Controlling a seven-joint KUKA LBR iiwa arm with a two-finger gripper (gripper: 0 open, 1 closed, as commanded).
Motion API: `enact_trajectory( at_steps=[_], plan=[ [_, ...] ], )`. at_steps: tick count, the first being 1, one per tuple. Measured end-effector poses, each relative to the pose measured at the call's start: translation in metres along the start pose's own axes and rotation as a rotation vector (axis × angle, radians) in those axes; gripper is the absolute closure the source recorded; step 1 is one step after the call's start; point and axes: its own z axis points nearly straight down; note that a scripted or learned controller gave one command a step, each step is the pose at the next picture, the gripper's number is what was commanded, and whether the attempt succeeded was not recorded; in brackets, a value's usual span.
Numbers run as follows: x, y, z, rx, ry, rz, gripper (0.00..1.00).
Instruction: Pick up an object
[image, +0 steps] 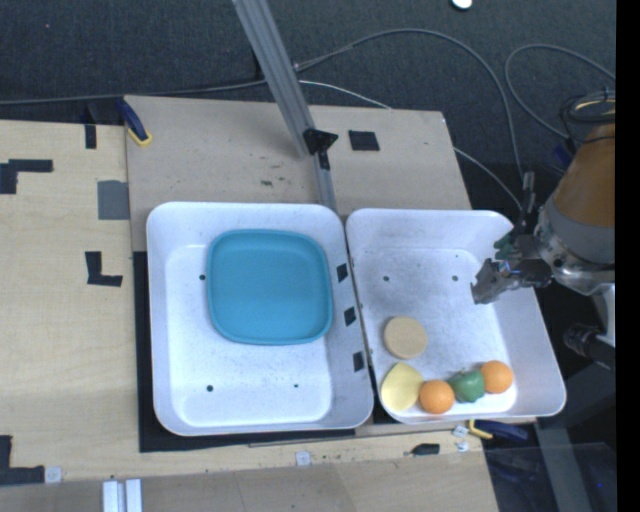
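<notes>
1. Camera view, the claw. The gripper (492, 281) hung over the right-hand part of the right bin (440, 226), at the end of the grey arm (585, 215) with its orange band. It pointed down and toward the bin's middle. Whether it was open or closed could not be made out at this size and blur, and nothing was seen held in it.

2. Camera view, the task's things. All candidate objects lay nearer the camera than the claw, along the bin's front. A tan disc (405, 337) lay left of and in front of the claw, apart from it. Further forward, a yellow lemon-like piece (400, 386) touched an orange ball (436, 397). Beside that sat a small green object (467, 385), then a second orange ball (497, 377), almost straight in front of the claw.

3. Camera view, surroundings. The bin floor directly under the claw was bare and speckled. Well to the claw's left, across the divide between the bins, the left bin (180, 400) held a blue square plate (268, 287). A slanted metal bar (285, 85) ran beyond the bins, and cables (480, 60) trailed behind the claw over the dark floor.
</notes>
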Motion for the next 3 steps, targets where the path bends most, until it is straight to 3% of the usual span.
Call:
enact_trajectory(
  at_steps=[3],
  plan=[
    [0.154,0.050,0.030,0.006,0.001,-0.003,1.00]
  ],
)
